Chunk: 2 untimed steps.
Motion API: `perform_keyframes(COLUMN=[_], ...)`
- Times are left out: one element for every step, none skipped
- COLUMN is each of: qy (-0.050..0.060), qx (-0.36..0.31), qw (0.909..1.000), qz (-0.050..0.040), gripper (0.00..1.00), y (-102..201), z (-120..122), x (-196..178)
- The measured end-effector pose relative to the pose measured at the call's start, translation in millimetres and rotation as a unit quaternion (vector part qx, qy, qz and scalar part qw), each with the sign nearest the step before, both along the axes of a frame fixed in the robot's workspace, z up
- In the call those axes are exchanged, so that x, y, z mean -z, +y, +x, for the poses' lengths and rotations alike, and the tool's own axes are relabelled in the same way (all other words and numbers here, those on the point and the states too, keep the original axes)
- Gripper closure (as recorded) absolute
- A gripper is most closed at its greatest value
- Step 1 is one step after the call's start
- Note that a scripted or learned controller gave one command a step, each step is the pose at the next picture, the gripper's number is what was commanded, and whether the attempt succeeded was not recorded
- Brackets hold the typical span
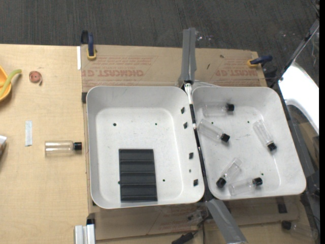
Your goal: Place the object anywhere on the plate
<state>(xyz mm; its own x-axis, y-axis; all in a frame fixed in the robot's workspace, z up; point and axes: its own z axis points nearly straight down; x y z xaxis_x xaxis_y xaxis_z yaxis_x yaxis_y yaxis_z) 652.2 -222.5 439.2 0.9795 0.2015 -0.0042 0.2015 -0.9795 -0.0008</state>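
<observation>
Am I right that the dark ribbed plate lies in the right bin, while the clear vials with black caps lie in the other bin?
Not quite: the camera view shows the dark ribbed plate lying in the left bin, toward its near edge. The clear vials with black caps lie in the other bin, the right bin; five of them are scattered there.
</observation>
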Motion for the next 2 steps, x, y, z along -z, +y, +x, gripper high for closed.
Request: perform_keyframes(qy=[0.000,0.001], qx=[0.002,-0.004], qw=[1.0000,1.0000], qz=[0.0001,0.0000], gripper=[0.00,0.00], y=[74,22], z=[-6,0], x=[-1,7])
